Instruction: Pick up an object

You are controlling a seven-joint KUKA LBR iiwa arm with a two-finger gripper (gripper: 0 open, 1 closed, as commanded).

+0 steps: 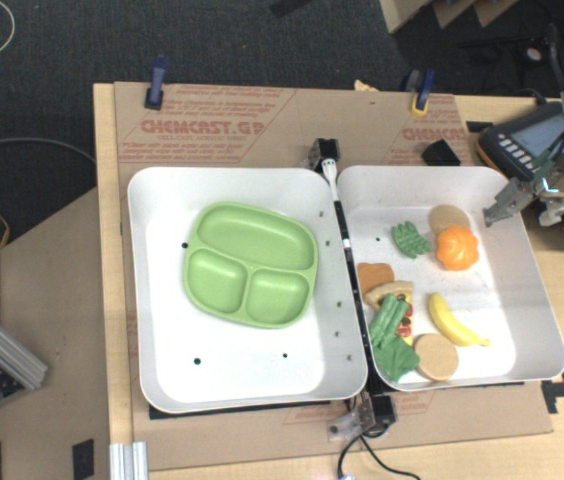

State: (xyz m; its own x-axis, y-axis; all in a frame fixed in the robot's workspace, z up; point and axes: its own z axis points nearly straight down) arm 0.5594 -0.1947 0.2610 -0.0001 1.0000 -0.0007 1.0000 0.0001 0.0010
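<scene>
Gripper (510, 203) low over right bin's (522, 353) far right rim, jaws' state unclear.

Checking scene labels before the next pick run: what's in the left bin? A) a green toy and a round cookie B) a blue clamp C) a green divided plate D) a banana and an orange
C: the green divided plate lies in the left bin, while the banana, the orange and the other toy foods sit in the right bin.
</scene>
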